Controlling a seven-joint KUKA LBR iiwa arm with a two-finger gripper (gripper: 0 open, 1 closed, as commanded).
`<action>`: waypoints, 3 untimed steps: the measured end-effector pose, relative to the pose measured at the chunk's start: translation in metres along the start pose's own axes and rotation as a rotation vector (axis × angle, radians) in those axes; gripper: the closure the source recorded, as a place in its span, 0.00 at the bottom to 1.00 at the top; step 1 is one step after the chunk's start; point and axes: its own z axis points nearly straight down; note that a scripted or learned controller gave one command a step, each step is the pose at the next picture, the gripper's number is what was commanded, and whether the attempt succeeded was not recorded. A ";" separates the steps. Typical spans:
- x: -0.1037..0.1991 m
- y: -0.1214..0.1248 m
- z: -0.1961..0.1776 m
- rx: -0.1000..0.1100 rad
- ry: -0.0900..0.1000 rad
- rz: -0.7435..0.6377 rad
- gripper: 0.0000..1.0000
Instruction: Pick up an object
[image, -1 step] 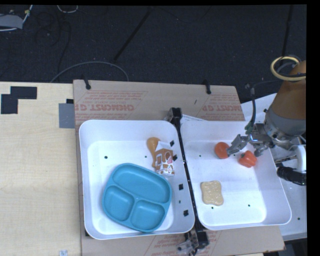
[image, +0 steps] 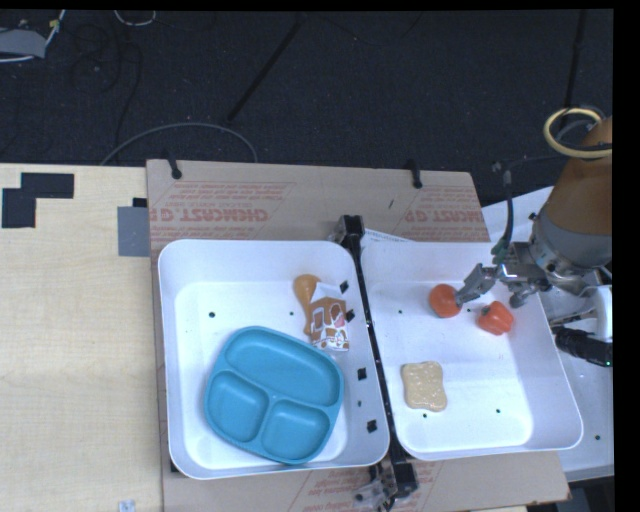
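The gripper (image: 487, 297) is hanging spread wide over the right bin (image: 560, 440) near its far right corner, holding nothing, one fingertip touching a red-orange ball (image: 444, 300) and the other just beside a second red-orange piece (image: 495, 319). A tan bread-shaped toy (image: 424, 386) is lying toward the near edge, leaving bare floor around it.

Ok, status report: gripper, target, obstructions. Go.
Gripper over right bin, fingers spread, holding nothing. One red piece at left fingertip, another just beside. Nothing blocking.
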 end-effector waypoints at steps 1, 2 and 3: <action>0.001 -0.002 0.064 0.007 0.002 0.000 0.00; 0.002 -0.003 0.118 0.004 0.001 0.001 0.00; 0.001 -0.003 0.105 0.003 0.001 0.003 1.00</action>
